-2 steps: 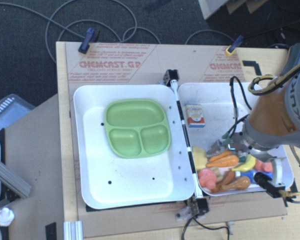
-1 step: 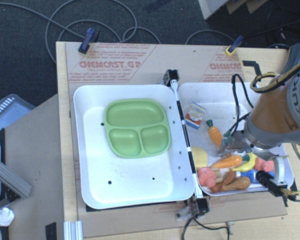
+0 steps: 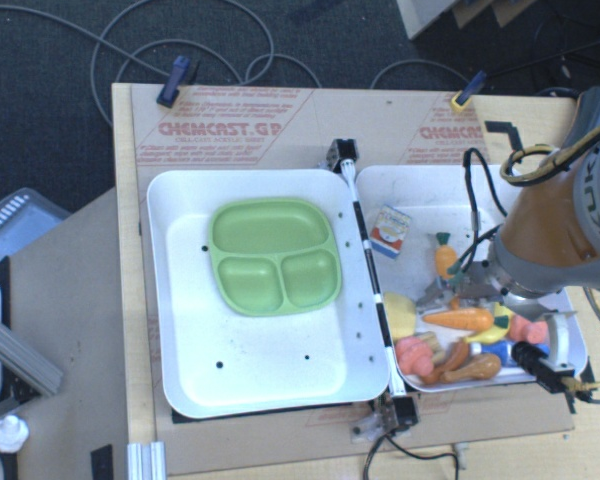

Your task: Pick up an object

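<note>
The right bin point(image 3: 420, 183) holds several toy foods. An orange carrot point(image 3: 458, 319) lies across the pile near the bin's front. A smaller orange piece with a green top point(image 3: 445, 258) stands just behind it. My gripper point(image 3: 447, 293) hangs low over the pile, between these two orange pieces and just above the carrot. The grey arm with its orange band point(image 3: 545, 230) reaches in from the right and hides the bin's right side. I see nothing lifted off the pile.
A red, white and blue carton point(image 3: 390, 230) lies at the right bin's back left. A yellow piece point(image 3: 402, 316), pink pieces point(image 3: 416, 353), a brown sausage point(image 3: 472, 368) and a blue piece point(image 3: 490, 336) crowd the front. The left bin point(image 3: 180, 268) bears a green divided plate point(image 3: 275, 255).
</note>
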`<state>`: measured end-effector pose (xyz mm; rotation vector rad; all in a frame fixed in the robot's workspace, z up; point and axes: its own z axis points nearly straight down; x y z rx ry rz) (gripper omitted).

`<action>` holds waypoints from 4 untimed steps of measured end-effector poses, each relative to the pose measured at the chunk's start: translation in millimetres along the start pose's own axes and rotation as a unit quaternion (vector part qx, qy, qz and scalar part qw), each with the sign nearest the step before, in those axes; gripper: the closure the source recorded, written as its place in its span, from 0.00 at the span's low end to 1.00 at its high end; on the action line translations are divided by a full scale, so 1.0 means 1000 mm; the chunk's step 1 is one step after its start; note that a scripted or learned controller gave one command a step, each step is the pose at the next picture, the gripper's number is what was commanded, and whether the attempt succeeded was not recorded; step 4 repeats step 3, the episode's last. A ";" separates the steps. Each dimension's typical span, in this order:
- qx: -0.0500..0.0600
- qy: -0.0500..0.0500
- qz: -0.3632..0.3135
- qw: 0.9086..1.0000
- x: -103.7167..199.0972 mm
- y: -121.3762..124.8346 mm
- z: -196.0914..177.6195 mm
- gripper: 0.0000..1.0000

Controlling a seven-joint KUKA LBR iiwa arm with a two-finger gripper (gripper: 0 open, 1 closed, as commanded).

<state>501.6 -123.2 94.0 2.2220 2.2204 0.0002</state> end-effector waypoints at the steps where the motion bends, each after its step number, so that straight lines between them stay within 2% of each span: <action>1: 0.000 0.000 -0.001 1.000 0.017 0.075 0.009 0.00; 2: -0.001 -0.001 -0.001 1.000 0.017 0.075 0.000 1.00; 3: -0.001 0.000 -0.001 1.000 0.097 0.116 -0.091 1.00; 4: -0.001 0.000 -0.001 1.000 0.097 0.116 -0.091 1.00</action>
